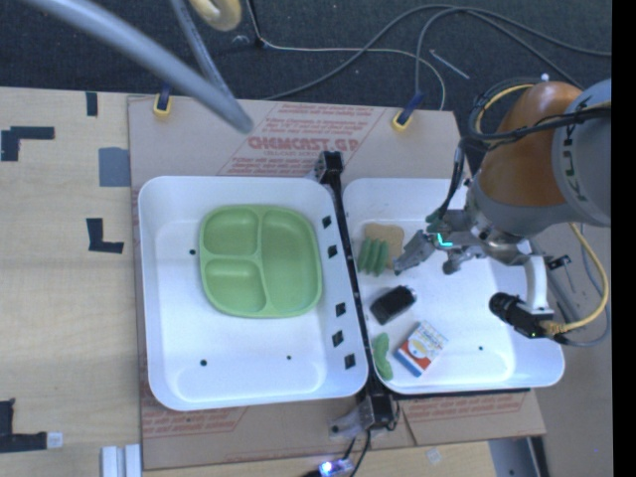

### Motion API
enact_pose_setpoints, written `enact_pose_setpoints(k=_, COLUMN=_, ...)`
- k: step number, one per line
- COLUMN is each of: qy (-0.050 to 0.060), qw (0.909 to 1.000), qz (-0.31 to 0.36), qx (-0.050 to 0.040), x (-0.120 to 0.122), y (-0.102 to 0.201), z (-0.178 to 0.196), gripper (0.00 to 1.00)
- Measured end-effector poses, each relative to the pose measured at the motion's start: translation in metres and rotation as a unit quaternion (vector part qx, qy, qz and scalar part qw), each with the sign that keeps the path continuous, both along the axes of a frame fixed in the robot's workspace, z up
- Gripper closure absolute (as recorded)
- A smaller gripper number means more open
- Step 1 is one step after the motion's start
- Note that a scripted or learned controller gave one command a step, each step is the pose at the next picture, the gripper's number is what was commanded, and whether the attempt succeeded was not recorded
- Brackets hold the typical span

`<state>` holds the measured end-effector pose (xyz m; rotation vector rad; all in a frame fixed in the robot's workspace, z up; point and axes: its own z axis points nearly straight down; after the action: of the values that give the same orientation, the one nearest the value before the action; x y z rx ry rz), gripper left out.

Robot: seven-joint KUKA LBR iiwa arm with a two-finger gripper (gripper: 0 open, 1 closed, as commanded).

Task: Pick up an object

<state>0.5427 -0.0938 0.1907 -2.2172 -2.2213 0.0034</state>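
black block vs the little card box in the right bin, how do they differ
The black block is plain and dark; the card box is white with red, blue and orange print. The black block lies nearer the gripper; the card box sits toward the bin's near edge. Both lie flat, tilted alike, in the right bin.

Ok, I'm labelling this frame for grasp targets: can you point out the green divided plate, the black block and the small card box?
green divided plate point(260, 261): camera view, centre ridge where compartments meet.
black block point(392, 303): camera view, middle of top face.
small card box point(421, 348): camera view, middle of printed top.
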Motion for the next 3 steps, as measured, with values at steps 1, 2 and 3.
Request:
enact_pose_setpoints(k=1, qy=-0.001, qw=1.0000, qz=0.000, qx=-0.0001, x=0.000, y=0.000, z=0.001, gripper=0.00)
enact_pose_setpoints(k=2, qy=0.001, qw=1.0000, qz=0.000, qx=-0.0003, x=0.008, y=-0.001, z=-0.049, gripper=0.00)
enact_pose_setpoints(k=3, qy=0.001, qw=1.0000, qz=0.000, qx=-0.0002, x=0.006, y=0.000, z=-0.103, gripper=0.00)
